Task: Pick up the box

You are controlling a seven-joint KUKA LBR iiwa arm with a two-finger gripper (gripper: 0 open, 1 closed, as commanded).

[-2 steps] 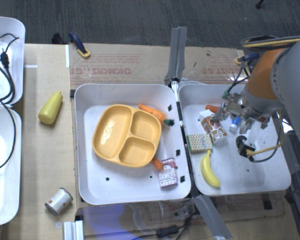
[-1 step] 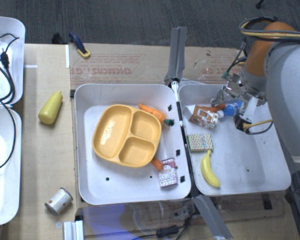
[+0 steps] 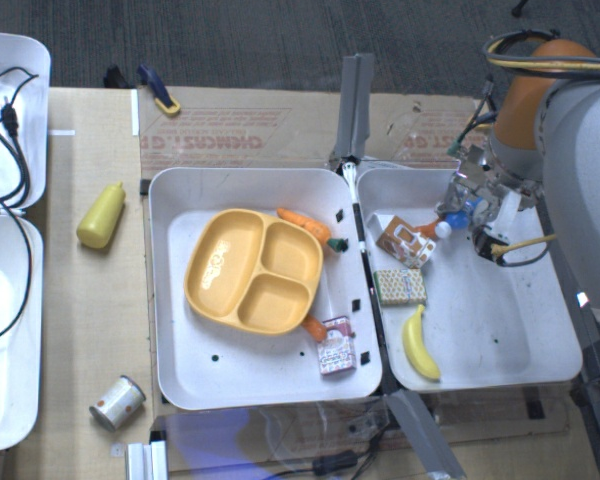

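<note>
The box [image 3: 406, 242], a small orange-and-white carton, lies tilted in the upper left part of the right bin [image 3: 500, 358], leaning near the bin's wall, with a blue-and-orange item [image 3: 452, 225] just beside its right corner. Below it lies a flat speckled pad [image 3: 400, 286], and below that a banana [image 3: 418, 343]. The hand [image 3: 477, 211] hangs over the same bin, near the box's right side; whether it is open or closed cannot be told, and nothing is seen gripped. The box looks like light cardboard: stiff enough along its edges, likely to dent if squeezed across a broad face, and its printed skin may be a little slick. Because it sits askew, a grip across its narrower pair of sides, aligned with its tilt, seems the safest hold.
</note>
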